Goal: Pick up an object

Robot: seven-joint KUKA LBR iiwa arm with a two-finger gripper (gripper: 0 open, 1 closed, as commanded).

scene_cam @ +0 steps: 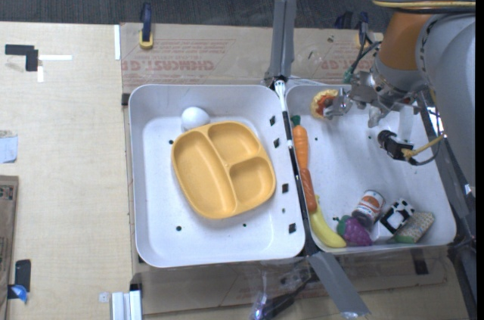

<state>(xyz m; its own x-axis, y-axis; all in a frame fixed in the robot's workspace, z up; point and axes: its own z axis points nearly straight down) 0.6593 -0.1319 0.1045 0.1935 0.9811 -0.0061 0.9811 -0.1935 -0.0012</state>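
Two white bins sit side by side on the bench: the left bin [144,182] and the right bin [355,160]. The arm [423,31], grey with an orange band, reaches over the far right corner of the right bin. Its pincer [344,100] hangs low at the far left corner of that bin, just beside a small red and yellow toy [324,102], which lies to the pincer's left. Whether the pincer is released, clenched or grasping the toy cannot be told; contact between the two is not clear.

Nearer the camera than the pincer and slightly to its left, a carrot [301,147] lies along the bin's left wall, with a banana [325,229] beyond its near end. Well apart from the pincer, at the near edge of the right bin, lie a purple toy [357,231], a small can [368,206], a black and white toy [397,216] and a tan item [416,226].

Far to the pincer's left, in the left bin, rests a yellow divided plate [223,169], with a white ball [195,116] touching its far rim.
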